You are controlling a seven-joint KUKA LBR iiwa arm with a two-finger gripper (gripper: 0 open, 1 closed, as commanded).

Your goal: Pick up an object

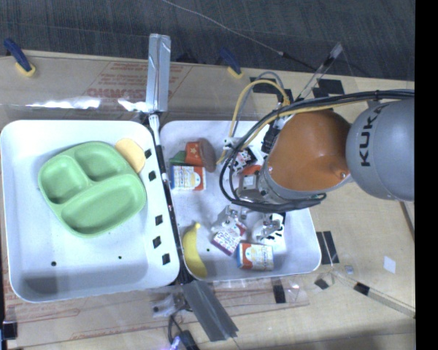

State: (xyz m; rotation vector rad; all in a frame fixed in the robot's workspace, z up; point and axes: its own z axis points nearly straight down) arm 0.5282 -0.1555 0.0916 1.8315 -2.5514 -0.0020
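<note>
End effector [250,226] low in right bin [306,257], just above purple packet [225,239]; grip state unclear. Should centre on packet, avoiding banana [192,250].

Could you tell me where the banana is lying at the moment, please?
The banana lies in the right bin, along its left wall near the front corner, just left of a small purple packet beneath the gripper.

green divided plate [95,188], yellow banana [193,250], white bins [14,195], orange-banded grey arm [314,155]
</note>
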